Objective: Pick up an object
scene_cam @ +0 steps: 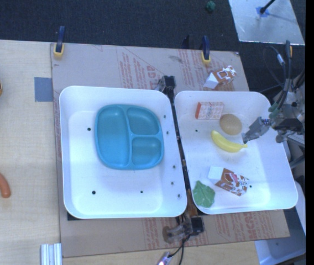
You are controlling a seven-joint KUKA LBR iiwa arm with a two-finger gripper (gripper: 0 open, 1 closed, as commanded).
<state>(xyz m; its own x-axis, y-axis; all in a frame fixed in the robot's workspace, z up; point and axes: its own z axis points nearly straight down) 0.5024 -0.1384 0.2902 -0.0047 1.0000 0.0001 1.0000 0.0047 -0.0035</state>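
While a green leafy toy point(203, 194) and a brown-and-white carton point(230, 181) lie at the near edge of the right bin point(276, 173), a yellow banana point(226, 143) sits mid-bin, touching a tan round object point(230, 124). Just right of the banana's tip hangs the gripper point(252, 133); its state cannot be told. Beyond lies an orange-and-white box point(209, 111). A blue divided plate point(129, 136) rests in the left bin point(77, 148).
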